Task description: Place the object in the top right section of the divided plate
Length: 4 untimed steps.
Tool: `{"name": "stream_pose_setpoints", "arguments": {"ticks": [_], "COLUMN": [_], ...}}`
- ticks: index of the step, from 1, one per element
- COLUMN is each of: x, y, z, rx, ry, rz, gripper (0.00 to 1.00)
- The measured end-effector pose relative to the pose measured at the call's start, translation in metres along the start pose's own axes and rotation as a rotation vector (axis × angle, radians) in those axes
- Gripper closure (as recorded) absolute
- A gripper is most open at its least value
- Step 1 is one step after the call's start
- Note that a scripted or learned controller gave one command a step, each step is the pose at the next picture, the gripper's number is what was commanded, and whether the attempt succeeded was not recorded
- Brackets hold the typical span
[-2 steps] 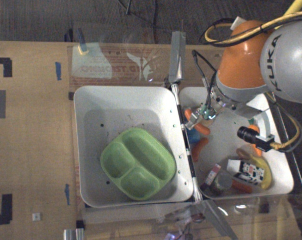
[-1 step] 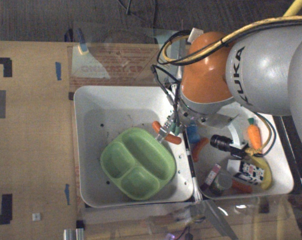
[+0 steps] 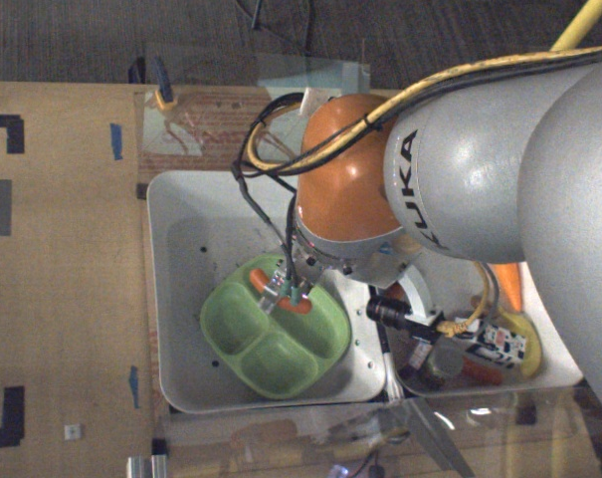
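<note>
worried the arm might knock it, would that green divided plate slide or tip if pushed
The green divided plate looks like thin moulded plastic, so probably light and stiff. It sits flat and low on the smooth floor of the white bin, so a sideways nudge would likely slide it rather than tip it. Pressing down on its raised rim, near the gripper, might rock it.

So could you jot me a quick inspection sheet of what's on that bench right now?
Surface: shallow white left bin on a wooden bench.
Job's things: green divided plastic plate; small orange object at its upper section, under the claw.
Clutter: yellow, orange and dark items in the right bin.
Claw: low over the plate; grip unclear.
Cables: black and yellow cables looping along the arm.
Surroundings: blue tape marks, dark floor.
</note>
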State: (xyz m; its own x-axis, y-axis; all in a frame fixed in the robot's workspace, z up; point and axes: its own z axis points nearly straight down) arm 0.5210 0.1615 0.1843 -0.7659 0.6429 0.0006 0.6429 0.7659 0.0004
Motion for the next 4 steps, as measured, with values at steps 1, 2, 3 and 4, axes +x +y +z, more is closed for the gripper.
{"name": "stream_pose_setpoints", "arguments": {"ticks": [1,2,3,4], "x": [0.000,-0.008,0.004,0.003], "y": [0.000,-0.075,-0.058,-0.057], "z": [0.000,0.067,-0.016,-0.026], "rx": [0.000,0.000,0.000,-0.003], "ry": [0.000,0.000,-0.001,-0.003], "rz": [0.001,0.081,0.293,0.295], "gripper": [0.00,0.00,0.00,1.00]}}
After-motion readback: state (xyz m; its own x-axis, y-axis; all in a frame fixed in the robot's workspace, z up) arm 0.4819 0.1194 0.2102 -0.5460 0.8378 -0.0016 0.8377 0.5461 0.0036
